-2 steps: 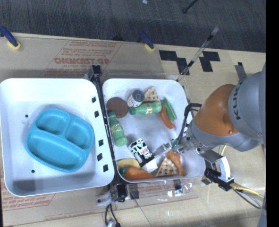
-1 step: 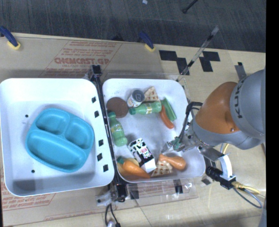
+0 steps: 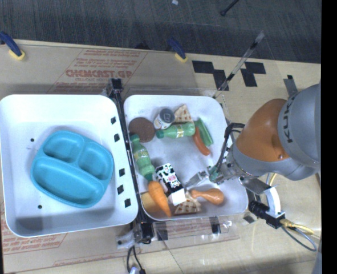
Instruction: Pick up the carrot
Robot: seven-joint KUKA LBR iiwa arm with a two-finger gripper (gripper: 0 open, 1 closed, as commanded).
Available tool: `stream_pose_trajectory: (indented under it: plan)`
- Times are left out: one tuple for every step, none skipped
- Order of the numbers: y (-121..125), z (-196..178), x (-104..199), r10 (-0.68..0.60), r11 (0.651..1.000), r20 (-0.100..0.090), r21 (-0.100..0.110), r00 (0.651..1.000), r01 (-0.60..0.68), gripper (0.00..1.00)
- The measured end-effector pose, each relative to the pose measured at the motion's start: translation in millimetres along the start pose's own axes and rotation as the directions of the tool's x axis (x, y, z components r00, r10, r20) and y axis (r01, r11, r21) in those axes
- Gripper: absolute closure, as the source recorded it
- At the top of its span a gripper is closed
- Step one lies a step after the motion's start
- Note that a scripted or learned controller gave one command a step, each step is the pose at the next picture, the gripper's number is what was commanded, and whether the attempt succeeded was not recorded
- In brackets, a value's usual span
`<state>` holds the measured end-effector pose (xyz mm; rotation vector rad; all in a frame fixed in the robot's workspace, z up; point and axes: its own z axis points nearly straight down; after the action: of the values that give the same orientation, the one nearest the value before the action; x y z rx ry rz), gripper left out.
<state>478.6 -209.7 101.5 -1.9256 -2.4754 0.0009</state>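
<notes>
Orange and tapered, the carrot (image 3: 158, 197) lies in the right bin (image 3: 228, 207), near its front-left corner, with the thick end toward the bin centre and the tip toward the front wall. A black-and-white cow-patterned carton (image 3: 168, 177) lies just beside the carrot on its right, and a small white block with a red edge (image 3: 177, 197) touches the carrot's right flank. A wedge-shaped sandwich piece (image 3: 186, 208) lies against the front wall, next to the carrot tip. A tan chicken drumstick (image 3: 208, 196) lies to the right of the white block.

The tool (image 3: 198, 178) is positioned low in the right bin, above the drumstick and to the right of the carton, apart from the carrot. Nothing is visible between its fingers; whether they are spread or closed cannot be determined from this view. The grey arm (image 3: 302, 136) with its orange band (image 3: 259, 136) enters from the right.

Further back in the same bin are a green bottle (image 3: 141, 160) along the left wall, a brown disc (image 3: 141, 129), a second green bottle (image 3: 177, 132) lying on its side, a grey round item (image 3: 166, 117), a second sandwich wedge (image 3: 183, 115), and a green-and-orange vegetable (image 3: 202, 137).

The left bin (image 3: 20, 119) contains a blue compartment tray (image 3: 72, 168). Both bins rest on the worktop (image 3: 88, 67).
</notes>
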Motion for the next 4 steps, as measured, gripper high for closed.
stream_pose_trajectory:
  plan:
    - [20, -20, 86, 0.004, 1.0, 0.004, 0.0, 1.0, -0.004, 0.0]
    - [28, -29, 21, -0.095, 0.995, 0.004, 0.0, 0.995, 0.095, 0.0]
    - [16, -53, -5, -0.045, 0.999, 0.004, 0.0, 0.999, 0.045, 0.0]
    - [-2, -25, 1, -0.373, 0.928, 0.001, 0.001, 0.928, 0.373, 0.0]
